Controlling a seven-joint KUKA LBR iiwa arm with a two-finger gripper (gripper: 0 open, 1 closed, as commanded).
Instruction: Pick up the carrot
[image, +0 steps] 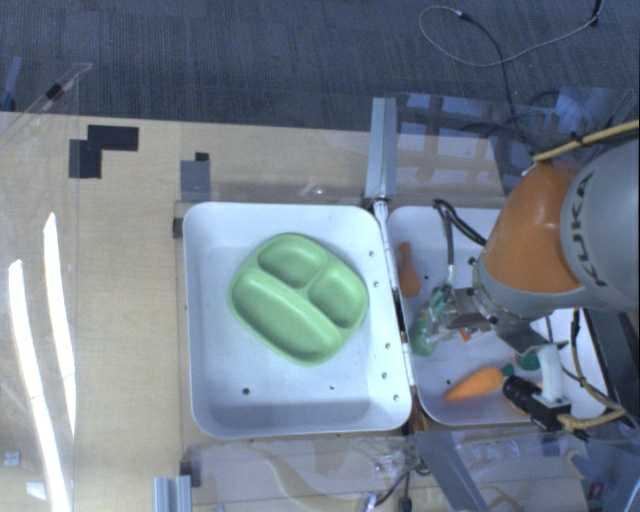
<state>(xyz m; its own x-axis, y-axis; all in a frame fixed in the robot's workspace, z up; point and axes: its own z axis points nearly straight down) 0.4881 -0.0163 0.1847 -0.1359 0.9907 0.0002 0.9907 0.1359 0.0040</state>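
The carrot (475, 383) is orange and tapered and lies flat near the front edge of the right bin (432, 400), with its thin tip pointing left. My gripper (438, 318) hangs over the left middle of that bin, above and to the left of the carrot and apart from it. A small green thing (422, 342) sits right at the gripper's lower end; whether it is held is unclear. The grey and orange arm (535, 240) covers the bin's right part.
A brownish-orange stick-shaped item (408, 270) lies by the right bin's left wall, behind the gripper. The left bin (215, 390) holds a green divided plate (298, 297) in its middle. A metal divider (380, 150) stands between the bins at the back.
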